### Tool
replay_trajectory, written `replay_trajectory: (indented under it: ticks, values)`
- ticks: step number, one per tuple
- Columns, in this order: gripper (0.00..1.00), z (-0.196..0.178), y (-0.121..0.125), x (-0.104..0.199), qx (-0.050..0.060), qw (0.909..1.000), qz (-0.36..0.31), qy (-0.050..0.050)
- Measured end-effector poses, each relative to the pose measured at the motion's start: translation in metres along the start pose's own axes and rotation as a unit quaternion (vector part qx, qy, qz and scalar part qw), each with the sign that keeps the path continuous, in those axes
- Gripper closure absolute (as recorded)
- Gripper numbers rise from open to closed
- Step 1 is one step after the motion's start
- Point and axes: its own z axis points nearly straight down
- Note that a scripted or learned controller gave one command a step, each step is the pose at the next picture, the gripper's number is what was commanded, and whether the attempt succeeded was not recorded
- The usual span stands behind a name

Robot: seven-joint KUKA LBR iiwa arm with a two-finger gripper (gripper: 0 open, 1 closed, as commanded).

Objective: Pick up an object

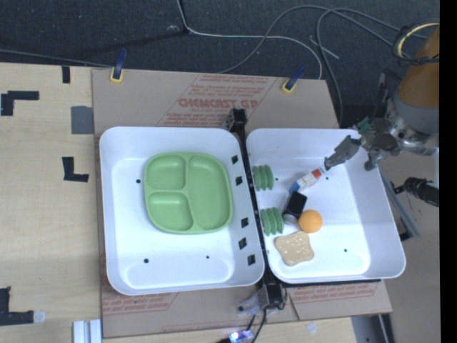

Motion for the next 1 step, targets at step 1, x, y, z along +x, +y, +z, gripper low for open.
replay_trajectory:
  ticks: [1]
  values:
    - [0.0, -0.0083, 0.0022, 0.0009, -0.007, 1.0, -0.002, -0.001]
